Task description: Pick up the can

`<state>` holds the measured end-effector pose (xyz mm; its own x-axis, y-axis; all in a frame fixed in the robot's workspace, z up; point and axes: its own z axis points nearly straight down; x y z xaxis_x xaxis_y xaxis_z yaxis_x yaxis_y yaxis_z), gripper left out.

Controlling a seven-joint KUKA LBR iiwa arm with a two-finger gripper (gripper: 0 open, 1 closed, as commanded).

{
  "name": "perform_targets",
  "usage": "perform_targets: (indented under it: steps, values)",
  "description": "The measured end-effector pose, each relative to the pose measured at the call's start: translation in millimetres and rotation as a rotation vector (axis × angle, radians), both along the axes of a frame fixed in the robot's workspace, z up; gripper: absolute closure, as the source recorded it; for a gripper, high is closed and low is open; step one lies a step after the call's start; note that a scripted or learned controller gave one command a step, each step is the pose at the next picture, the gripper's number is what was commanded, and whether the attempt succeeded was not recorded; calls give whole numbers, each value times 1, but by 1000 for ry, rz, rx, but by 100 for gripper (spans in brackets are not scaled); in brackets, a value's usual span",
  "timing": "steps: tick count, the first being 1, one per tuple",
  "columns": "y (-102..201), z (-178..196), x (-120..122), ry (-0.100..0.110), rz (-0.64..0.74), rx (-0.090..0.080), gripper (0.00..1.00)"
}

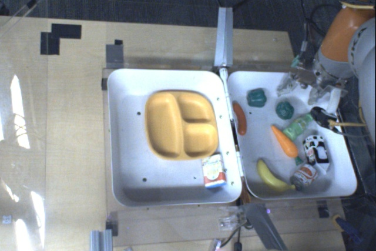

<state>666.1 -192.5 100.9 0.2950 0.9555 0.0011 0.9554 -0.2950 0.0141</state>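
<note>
A pale wooden counter (64,126) is carrying two shallow white bins side by side. The left white bin (126,144) is holding a yellow plastic tray with three compartments (181,124) at its centre, and a small red, white and blue carton (214,172) is sitting at the tray's five o'clock, near the bin's lower right corner.

In the right white bin (335,182), a red sausage-shaped toy (239,117) is lying along the left wall. A yellow banana (272,176) is resting at its five o'clock. An orange carrot (284,140) is lying at a slant in the middle, with a dark green block (257,97) and a round green piece (285,109) at its twelve o'clock and a light green packet (298,125) just beside its upper end. The small silver and red can (304,174) is lying on its side at the carrot's five o'clock, near the banana's right tip. A black and white patterned item (316,149) is sitting at the can's one o'clock.

The grey hand (306,86) is hovering over the bin's upper right corner, well apart from the can, and its fingers are standing spread, gripping nothing.
</note>
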Motion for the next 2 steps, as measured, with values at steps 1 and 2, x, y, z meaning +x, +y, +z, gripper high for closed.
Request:
perform_targets:
  steps: [1, 2]
  values:
    - [0, 0, 0, 0, 0, 0, 0]
    - [20, -14, -9, 8, 9, 2, 0]
